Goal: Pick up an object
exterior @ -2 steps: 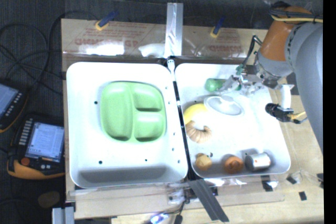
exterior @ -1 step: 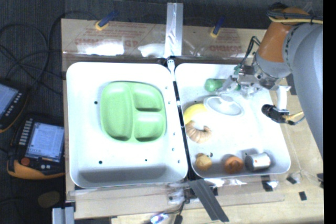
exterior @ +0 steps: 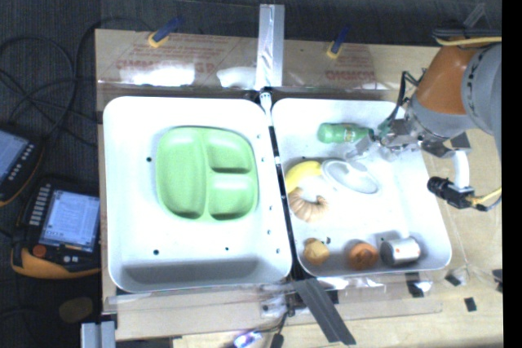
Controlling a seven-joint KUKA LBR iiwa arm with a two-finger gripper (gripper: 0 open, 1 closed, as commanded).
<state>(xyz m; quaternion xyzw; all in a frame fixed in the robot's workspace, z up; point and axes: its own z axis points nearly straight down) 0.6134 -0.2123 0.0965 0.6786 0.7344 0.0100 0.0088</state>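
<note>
We see the counter point(exterior: 114, 61) carrying two shallow white bins side by side. The left bin point(exterior: 130, 175) holds a green divided tray point(exterior: 208, 173), lying flat near its middle.

The right bin point(exterior: 436, 236) holds the loose objects. A green bottle point(exterior: 344, 132) lies on its side in the upper part of this bin, its cap end pointing toward the right of the frame. Below it, a clear plastic lid-like piece point(exterior: 352, 175) rests on the bin floor. To the left of that piece sits a yellow banana-like fruit point(exterior: 300, 174), close to the divider between the bins, and just below it, touching or nearly touching, a tan ring-shaped pastry point(exterior: 310, 206). Along the lower edge of the bin we see three things in a row: a brownish round object point(exterior: 316, 251), an orange-brown round object point(exterior: 362, 255) and a small silver can point(exterior: 400, 249) lying on its side.

The arm point(exterior: 457, 90) reaches in from the upper right of the frame. Its pincer point(exterior: 390, 134) sits low over the upper right part of the right bin, just beside the cap end of the green bottle. We cannot tell whether it is open or closed, nor whether it touches the bottle.
</note>
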